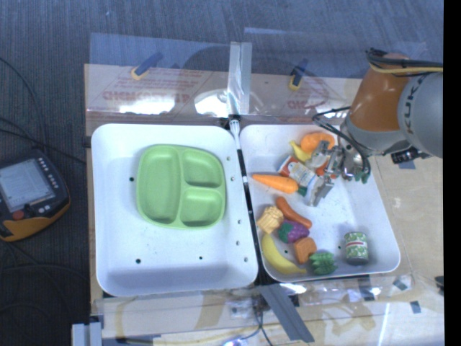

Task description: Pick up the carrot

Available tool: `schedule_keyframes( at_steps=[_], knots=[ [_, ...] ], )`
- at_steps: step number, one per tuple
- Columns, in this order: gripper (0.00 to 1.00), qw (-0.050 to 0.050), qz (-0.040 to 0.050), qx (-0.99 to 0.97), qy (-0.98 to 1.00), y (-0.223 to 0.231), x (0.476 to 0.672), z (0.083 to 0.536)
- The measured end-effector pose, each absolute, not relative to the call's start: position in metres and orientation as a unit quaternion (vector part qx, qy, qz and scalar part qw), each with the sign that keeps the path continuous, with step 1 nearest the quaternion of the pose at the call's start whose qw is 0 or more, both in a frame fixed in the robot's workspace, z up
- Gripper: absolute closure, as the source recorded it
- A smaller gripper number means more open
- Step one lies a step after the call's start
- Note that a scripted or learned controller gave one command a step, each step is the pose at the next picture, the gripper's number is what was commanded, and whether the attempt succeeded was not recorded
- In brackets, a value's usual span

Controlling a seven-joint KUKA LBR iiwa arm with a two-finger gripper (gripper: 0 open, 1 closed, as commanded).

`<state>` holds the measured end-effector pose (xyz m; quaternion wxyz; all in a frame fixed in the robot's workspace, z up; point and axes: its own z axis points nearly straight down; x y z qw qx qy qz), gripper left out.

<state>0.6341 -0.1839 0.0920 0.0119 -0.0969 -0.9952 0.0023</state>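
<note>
Over the right bin [374,222] the arm [392,110] leans in — jaws [325,182] spread, empty — beside the carrot [274,184].

White bins [173,280]: smooth glossy plastic. Green tray [180,186], left bin: matt moulded plastic. Carrot [275,183], right bin at 9 o'clock: smooth plastic, slight sheen. Gripper [325,182]: bare metal, dull grey. Bench top [166,92], 12 o'clock: brown board under clear glossy film.

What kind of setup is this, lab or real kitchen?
Most likely a robotics lab bench, not a kitchen. Two shallow white bins sit side by side on it, the food is toy produce such as the carrot and banana, and a teach pendant lies on the carpet.
</note>
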Motion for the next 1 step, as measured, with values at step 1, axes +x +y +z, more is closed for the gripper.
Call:
schedule_keyframes(
  at_steps=[1],
  knots=[
    [0.0, -0.004, 0.001, -0.108, -0.994, -0.1281, 0.5503, 0.0904]
  ],
)
